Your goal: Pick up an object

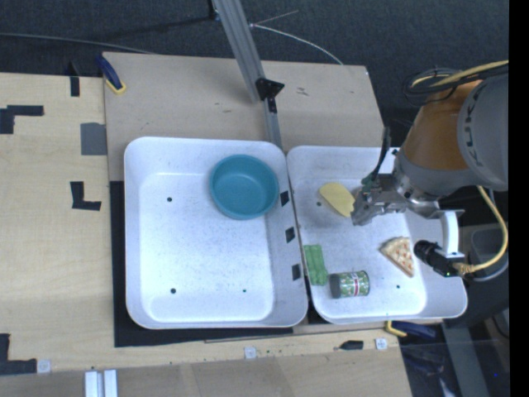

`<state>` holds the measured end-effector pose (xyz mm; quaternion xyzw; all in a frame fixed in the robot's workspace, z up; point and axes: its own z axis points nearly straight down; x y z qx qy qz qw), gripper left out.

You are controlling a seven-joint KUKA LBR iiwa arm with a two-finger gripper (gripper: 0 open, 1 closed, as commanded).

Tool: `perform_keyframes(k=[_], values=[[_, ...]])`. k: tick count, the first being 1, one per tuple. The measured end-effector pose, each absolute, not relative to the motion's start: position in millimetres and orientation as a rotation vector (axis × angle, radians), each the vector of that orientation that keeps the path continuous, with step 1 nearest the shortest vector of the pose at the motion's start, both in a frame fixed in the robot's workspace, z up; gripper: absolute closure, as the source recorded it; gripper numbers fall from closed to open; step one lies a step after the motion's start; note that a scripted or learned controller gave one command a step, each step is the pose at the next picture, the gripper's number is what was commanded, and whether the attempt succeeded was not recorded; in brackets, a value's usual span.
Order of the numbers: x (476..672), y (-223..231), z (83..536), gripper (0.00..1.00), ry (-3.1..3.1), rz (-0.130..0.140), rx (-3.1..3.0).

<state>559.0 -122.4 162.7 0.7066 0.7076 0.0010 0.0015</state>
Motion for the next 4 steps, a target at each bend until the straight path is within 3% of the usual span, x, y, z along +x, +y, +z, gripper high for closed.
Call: perform_keyframes(k=[2, 4], values=[[561.9, -121, 275, 1.0, 2.221, 0.003, 2.217], [571.6, -16, 263, 1.0, 2.228, -0.002, 2.217]])
